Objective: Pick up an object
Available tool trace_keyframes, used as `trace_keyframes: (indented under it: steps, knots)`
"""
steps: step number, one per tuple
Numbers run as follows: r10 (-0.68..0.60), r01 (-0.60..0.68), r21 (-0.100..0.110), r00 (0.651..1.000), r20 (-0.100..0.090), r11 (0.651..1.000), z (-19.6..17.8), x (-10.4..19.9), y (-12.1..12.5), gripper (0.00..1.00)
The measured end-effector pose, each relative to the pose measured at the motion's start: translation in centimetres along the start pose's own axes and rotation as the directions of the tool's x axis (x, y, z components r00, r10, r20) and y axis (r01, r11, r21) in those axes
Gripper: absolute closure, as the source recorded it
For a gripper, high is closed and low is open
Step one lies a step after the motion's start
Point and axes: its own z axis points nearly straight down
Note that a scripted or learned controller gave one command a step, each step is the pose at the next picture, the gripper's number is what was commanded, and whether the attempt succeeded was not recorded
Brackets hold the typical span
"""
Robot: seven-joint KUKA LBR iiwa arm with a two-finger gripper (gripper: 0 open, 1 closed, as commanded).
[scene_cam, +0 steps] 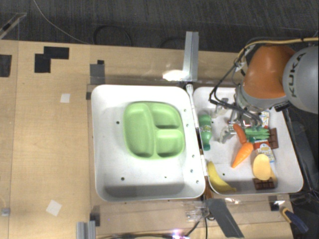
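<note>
My gripper (235, 127) hangs low over the back middle of the right bin (295, 176), under the orange wrist band. Just below it lies an orange carrot (242, 154), slanted, with a reddish piece (240, 133) at its upper end close against the gripper. A green bottle (205, 130) lies to the left by the bin wall. A yellow banana (217, 179) rests in the front left corner. A yellow rounded fruit (262, 167) sits right of the carrot. A green leafy item (257, 132) lies beside the gripper.
The left bin (107, 178) holds a green divided plate (152, 129). Brown chocolate bars (263, 184) and a small packet (265, 147) lie at the right bin's right side. A metal post (191, 54) stands behind the two bins. Cables loop around the wrist.
</note>
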Motion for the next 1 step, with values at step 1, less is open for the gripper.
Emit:
trace_keyframes:
  steps: [1]
  knots:
    - [-0.006, 0.006, 0.001, 1.0, -0.001, 1.0, -0.33, 8.45, -0.71, 0.0]
